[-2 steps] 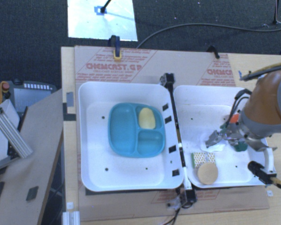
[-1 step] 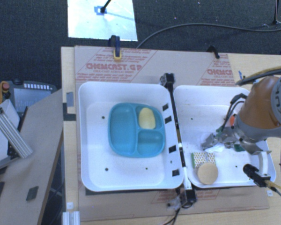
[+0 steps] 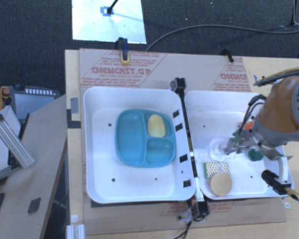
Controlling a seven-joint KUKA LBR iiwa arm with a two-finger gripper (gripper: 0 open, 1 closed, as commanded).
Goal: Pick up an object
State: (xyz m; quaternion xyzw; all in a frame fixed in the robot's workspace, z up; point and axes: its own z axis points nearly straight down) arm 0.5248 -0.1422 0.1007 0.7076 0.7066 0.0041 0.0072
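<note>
End effector (image 3: pixel 232 146) low in the right bin (image 3: pixel 204 108) over something clear (finger state unreadable), teal object (image 3: pixel 255 156) half hidden.

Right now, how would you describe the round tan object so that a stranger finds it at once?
Look in the right bin, at its near edge. The tan disc lies there, just below a small patterned square. It is the only round, flat, plain tan thing there.

Tan disc (image 3: pixel 221 183), green-patterned block (image 3: pixel 210 169) touching, right bin's near edge.
</note>
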